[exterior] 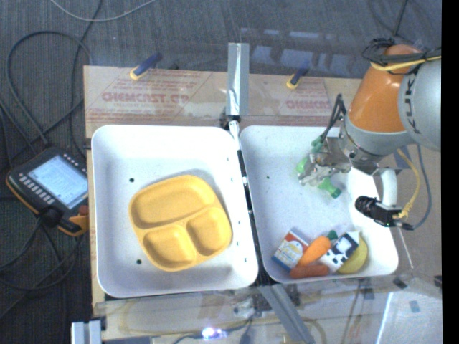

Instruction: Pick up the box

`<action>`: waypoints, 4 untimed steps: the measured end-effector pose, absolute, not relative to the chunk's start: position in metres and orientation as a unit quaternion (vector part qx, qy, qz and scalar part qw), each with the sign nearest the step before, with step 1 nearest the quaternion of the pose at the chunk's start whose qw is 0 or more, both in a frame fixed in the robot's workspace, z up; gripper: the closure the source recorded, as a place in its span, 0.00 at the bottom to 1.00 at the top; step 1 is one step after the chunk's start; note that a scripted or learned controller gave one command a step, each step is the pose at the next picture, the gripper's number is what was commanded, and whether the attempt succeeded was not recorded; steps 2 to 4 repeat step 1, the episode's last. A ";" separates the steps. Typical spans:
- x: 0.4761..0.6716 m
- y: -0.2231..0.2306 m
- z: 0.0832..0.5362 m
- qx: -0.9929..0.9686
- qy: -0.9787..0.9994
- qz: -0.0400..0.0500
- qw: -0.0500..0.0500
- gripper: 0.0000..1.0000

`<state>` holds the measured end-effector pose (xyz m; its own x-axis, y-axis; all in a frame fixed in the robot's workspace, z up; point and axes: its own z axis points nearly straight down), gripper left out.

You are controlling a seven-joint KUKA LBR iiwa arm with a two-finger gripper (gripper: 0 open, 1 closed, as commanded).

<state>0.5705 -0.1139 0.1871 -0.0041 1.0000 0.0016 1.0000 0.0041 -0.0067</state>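
While the gripper point(320, 169) hovers high in the right bin point(272, 192), finger state impossible to tell, it should descend squarely over the box point(289, 250) beside the carrot point(313, 250)

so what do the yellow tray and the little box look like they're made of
Yellow tray: probably moulded plastic, going by its uniform colour, rounded compartments and soft sheen. Box: seems to be printed cardboard, like a small carton, with flat faces, sharp edges and coloured graphics; it could be a plastic toy copy, the view is too coarse to settle that.
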 end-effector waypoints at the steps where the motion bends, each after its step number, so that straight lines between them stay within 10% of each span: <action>1: 0.516 -0.100 0.197 -0.650 -0.760 0.002 0.003 0.00; 4: 0.516 -0.100 0.197 -0.650 -0.760 0.002 0.003 0.00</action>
